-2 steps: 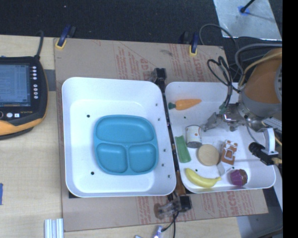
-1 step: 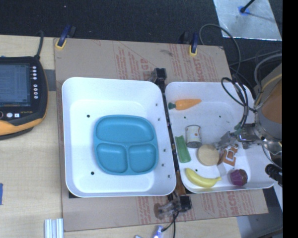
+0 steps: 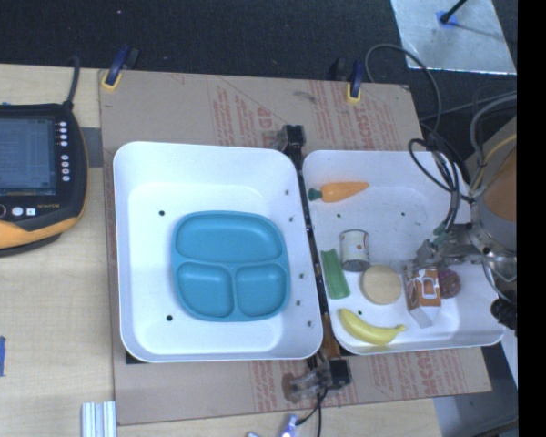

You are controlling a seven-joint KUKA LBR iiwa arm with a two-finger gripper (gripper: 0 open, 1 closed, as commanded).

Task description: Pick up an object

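Nothing looks lifted yet: the tool (image 3: 434, 260) hangs low at the right of the frame over a small orange-and-white carton (image 3: 425, 291) lying in the right white bin (image 3: 391, 173). Whether it is pinching anything I cannot tell. A yellow banana (image 3: 371, 327) and an orange carrot (image 3: 343, 190) lie loose nearby.

Arm at the right edge of the frame, gripper low and mid-height.

The grey arm (image 3: 493, 185) enters from the right edge, its orange band showing just above the wrist, cables looping over it at upper right. The gripper (image 3: 434, 260) sits left of the wrist, at right-centre of the frame, its metal parts blurred and hard to make out.
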